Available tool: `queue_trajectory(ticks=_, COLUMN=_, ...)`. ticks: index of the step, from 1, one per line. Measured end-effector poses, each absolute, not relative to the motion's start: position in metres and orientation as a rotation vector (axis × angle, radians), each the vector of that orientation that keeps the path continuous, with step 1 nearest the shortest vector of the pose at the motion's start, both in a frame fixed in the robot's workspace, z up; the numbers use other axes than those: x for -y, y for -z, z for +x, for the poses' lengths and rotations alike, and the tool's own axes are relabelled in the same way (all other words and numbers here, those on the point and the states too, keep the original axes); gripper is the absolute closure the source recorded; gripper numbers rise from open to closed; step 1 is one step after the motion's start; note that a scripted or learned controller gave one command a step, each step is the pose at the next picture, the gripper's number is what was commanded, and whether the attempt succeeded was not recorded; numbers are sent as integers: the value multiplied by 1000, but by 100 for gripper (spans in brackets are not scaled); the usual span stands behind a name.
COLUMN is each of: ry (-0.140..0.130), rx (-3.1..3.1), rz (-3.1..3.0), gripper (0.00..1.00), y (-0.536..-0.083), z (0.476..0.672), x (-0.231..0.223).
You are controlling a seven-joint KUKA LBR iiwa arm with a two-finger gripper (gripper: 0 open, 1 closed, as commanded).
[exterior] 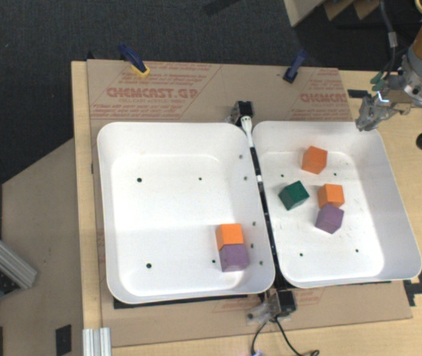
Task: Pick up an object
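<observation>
In the right bin (pixel 388 199) lie an orange block (pixel 314 159), a second orange block (pixel 331 195), a dark green block (pixel 294 195) and a purple block (pixel 329 219). The left bin (pixel 122 199) holds an orange block (pixel 230 235) touching a purple block (pixel 233 256) near its front right corner. My gripper (pixel 368 116) hangs above the right bin's far right corner, well away from the blocks, with nothing seen between its fingers.
Both bins rest on a cardboard sheet (pixel 166 87) clamped at the back by blue clips (pixel 133 59). A black bracket (pixel 244 112) sits between the bins at the back. The arm enters from the upper right.
</observation>
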State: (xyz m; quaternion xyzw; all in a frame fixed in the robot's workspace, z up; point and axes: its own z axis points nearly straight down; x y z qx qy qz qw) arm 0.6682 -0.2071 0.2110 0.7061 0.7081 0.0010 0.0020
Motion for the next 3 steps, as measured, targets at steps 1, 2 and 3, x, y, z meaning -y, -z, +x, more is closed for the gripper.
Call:
queue_trajectory(ticks=1, ry=2, rx=-2220, rz=2223, gripper=100, y=-209, z=652, x=225)
queue_trajectory(ticks=2, ry=-2, rx=-2222, rz=2216, gripper=100, y=-204, z=668, x=199)
queue_trajectory(ticks=3, ry=3, rx=-2219, rz=2225, gripper=100, y=-203, z=641, x=226)
